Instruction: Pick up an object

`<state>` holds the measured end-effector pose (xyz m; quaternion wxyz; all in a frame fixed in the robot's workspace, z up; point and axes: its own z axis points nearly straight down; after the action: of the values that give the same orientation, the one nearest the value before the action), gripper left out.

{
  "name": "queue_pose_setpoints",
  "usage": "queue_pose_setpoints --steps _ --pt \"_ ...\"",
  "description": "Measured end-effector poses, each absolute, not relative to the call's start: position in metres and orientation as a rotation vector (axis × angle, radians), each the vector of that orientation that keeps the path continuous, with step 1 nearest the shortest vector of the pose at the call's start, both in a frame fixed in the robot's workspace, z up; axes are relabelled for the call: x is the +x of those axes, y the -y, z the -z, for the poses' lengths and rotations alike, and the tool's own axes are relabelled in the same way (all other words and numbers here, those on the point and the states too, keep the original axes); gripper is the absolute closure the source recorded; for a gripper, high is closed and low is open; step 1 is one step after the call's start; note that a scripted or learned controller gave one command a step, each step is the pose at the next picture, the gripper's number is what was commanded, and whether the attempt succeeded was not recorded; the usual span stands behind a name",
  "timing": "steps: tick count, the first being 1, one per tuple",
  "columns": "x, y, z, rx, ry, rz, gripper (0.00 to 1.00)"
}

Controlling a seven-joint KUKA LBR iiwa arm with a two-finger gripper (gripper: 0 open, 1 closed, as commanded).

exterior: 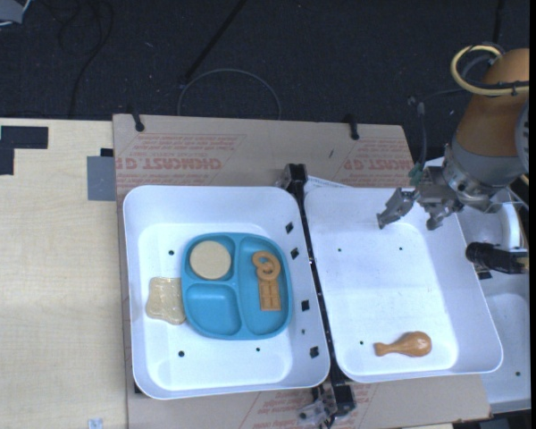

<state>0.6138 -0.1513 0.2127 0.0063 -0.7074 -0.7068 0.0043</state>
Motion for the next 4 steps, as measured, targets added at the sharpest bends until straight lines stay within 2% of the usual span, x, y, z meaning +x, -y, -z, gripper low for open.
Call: queue_pose_setpoints --steps 1,2,4 --pt "0.616 0.151 -0.22 -2.219 2.22 -0.002 0.0" --pt "0.607 0.15 -0.172 -2.217 2.217 -0.007 0.0" --pt "0.604 0.15 -0.085 -2.219 2.217 -0.005 0.0"
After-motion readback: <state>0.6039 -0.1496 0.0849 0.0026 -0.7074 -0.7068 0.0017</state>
